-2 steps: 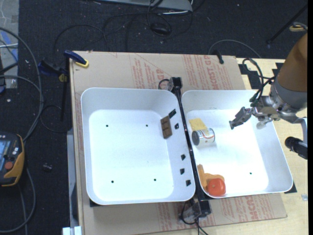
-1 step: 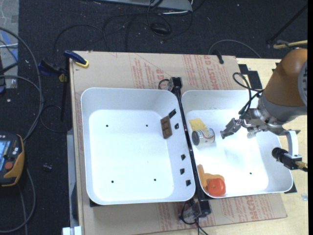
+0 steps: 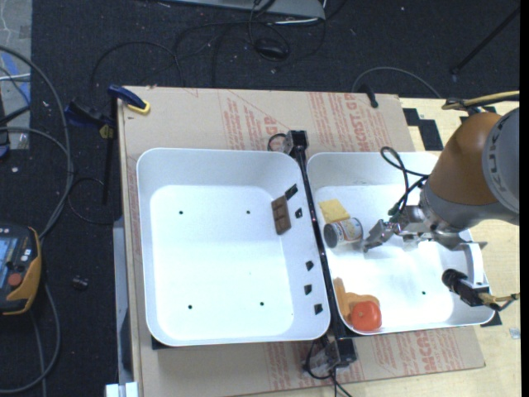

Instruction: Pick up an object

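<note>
- You've got two shallow white bins side by side on the cardboard-topped bench [image 3: 248, 110]: the left bin [image 3: 165, 172] and the right bin [image 3: 364, 165], split by a dark divider strip [image 3: 314, 238].
- Arm comes in from the right; the orange band [image 3: 463, 160] sits above the wrist, and the two-finger gripper [image 3: 378, 235] is down inside the right bin, low and angled toward its left half.
- Fingers look dark and slightly spread at the tips, nothing visible between them. Too small to call for sure, so I can't tell you whether they're apart or together.
- Nearest candidate: small metal can with a light label [image 3: 343, 232], lying on its side just beside the gripper tips, toward the divider. Touching or a hair apart, can't resolve it.
- Pale yellow flat block [image 3: 334, 210] sits just behind the can, touching or nearly so.
- Red-orange round toy fruit [image 3: 364, 313] with an orange piece [image 3: 345, 298] against it sits in the front-left corner of the right bin, well apart from the gripper.
- Brown chocolate-bar-shaped piece [image 3: 282, 216] leans on the left bin's right wall, out of play for this reach.
- My read: the approach targets the can. On its side it'll likely roll toward the wall if a finger nudges it, so expect a miss unless the fingers straddle it squarely.
</note>
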Controlling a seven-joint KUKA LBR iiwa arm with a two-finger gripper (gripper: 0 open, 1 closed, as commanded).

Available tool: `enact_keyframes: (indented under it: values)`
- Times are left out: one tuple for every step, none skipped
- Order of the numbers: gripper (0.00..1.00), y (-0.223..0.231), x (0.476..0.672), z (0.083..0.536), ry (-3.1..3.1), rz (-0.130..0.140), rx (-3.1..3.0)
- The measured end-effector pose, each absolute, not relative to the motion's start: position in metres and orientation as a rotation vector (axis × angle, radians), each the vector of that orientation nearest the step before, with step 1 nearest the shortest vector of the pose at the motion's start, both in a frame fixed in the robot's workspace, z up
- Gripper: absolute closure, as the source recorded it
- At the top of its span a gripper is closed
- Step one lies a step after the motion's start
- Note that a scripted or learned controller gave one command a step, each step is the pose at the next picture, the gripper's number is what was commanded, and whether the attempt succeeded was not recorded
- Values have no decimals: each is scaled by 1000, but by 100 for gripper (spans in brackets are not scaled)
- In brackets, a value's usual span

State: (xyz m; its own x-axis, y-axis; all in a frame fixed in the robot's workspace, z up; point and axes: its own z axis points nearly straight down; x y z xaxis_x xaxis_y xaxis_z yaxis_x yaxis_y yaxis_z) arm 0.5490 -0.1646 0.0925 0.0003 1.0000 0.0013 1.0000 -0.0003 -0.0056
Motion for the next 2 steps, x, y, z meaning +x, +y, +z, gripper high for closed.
enact_keyframes:
  values:
    - [100, -165, 551, 106, -2221, -1, -2222]
    - [100, -161, 556, 149, -2224, -3, -2223]
